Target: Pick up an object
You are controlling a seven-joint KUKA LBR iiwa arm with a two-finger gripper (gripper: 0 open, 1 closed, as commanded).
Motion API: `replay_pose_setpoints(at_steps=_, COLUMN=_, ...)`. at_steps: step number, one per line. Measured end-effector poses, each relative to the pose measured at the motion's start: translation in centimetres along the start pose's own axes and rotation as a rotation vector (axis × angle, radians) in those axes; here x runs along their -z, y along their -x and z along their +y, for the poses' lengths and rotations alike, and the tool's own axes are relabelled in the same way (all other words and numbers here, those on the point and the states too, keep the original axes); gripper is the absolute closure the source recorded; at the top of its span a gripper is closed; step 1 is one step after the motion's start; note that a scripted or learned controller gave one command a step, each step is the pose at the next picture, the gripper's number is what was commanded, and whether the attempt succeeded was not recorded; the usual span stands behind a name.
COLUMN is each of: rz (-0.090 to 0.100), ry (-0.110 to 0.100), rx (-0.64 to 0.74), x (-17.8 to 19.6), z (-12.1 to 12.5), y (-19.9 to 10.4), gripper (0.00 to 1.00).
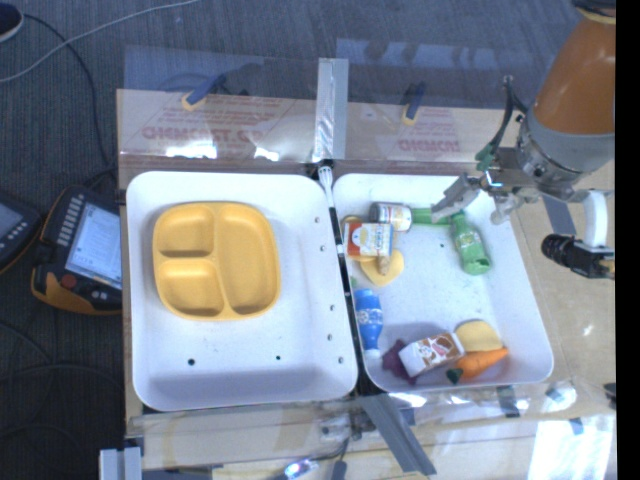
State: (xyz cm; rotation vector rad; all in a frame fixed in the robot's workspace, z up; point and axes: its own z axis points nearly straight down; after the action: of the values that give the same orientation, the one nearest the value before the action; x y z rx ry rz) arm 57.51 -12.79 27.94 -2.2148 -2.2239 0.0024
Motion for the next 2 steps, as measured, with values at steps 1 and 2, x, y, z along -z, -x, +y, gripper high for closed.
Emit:
replay_pose_setpoints(at_steps=1, rz=0.000, ry=-0.001, rx=0.141, x=-16.7, z=4.3, y=-3.5, gripper=0.00)
replay_pose_setpoints(at_steps=2, rz=-0.001, ry=0.014, rx=0.102, x=-18.9, z=0.9, y=-0.8, gripper=0.00)
